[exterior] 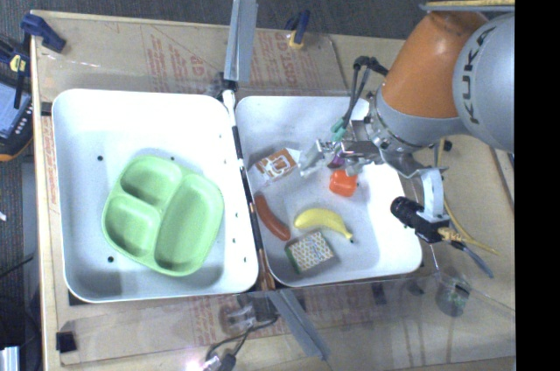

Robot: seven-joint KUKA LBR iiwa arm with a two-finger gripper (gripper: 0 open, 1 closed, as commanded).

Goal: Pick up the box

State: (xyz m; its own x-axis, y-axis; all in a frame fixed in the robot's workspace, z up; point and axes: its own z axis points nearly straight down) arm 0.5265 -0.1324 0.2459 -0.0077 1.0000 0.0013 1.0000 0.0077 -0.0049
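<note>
From the camera above the worktop (131, 54), the small orange-and-white printed box (277, 164) lies in the right white bin (398, 251), at about ten o'clock of its floor. The claw (325, 152) sits just beside it at three o'clock; whether it is clenched or released I cannot tell. A yellow banana (324, 222) lies toward six o'clock. The green divided plastic tray (164, 214) rests in the left white bin (79, 120).

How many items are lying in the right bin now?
5: a small box near the bin's left wall, a hot dog below it, a banana, a patterned block at the front, and an orange object beneath the tool. The arm may hide others.
</note>
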